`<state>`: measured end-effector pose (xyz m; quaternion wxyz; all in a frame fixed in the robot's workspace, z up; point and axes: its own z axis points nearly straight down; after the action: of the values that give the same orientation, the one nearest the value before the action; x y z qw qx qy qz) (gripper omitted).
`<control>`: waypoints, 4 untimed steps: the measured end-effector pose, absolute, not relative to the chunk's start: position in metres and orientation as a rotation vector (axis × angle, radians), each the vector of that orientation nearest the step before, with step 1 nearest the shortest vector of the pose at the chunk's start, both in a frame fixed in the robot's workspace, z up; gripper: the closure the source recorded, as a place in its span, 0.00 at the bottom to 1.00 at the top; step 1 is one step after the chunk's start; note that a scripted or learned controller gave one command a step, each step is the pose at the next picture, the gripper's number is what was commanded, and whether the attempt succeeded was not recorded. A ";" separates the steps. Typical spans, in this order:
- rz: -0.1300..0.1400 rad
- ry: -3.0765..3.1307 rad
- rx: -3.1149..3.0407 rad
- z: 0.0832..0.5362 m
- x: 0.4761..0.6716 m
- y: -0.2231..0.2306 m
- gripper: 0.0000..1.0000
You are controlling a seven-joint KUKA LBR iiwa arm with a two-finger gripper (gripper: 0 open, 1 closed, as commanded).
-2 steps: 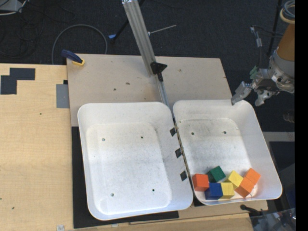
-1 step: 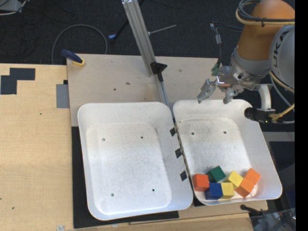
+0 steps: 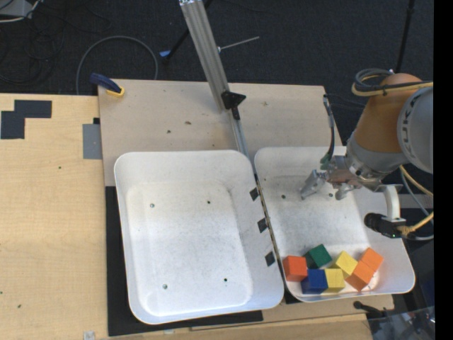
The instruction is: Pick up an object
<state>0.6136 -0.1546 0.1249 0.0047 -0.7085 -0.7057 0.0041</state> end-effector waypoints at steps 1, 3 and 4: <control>0.002 -2.216 -2.223 0.130 0.617 -0.153 0.00; -0.005 -2.226 -2.230 0.260 0.668 -0.126 0.00; -0.001 -2.220 -2.221 0.090 0.607 -0.121 0.00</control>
<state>0.6074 -0.1214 0.0904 0.0008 -0.7073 -0.7069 -0.0002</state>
